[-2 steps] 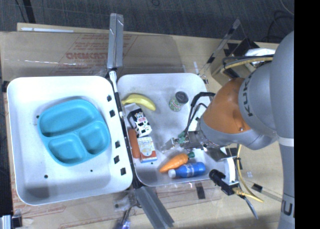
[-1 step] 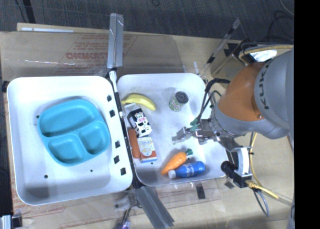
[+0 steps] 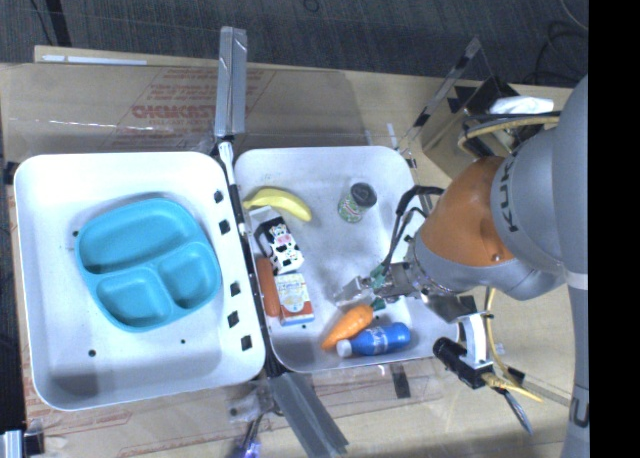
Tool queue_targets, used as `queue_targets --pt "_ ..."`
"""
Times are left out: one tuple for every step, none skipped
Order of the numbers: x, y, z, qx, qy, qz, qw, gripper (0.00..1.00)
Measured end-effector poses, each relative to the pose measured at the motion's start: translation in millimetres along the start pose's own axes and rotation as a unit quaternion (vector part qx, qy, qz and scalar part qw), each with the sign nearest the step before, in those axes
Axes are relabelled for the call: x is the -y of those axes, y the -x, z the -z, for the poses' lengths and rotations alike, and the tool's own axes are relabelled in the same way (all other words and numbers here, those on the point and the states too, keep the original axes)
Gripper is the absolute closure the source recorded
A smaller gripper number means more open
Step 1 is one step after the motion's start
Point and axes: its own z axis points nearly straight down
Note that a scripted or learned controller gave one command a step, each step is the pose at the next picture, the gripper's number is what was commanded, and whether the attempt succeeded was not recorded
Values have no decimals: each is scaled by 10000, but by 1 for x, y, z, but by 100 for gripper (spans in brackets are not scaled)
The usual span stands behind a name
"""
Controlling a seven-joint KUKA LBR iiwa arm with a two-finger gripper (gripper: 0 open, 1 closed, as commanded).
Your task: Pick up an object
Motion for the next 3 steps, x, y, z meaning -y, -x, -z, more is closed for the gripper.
queue_targets --pt "-2 -32 -1 -8 -14 648 9979 0" --pt "-2 -32 9 -12 -19 668 9978 100" --pt "-2 -32 9 -12 -19 672 9977 0"
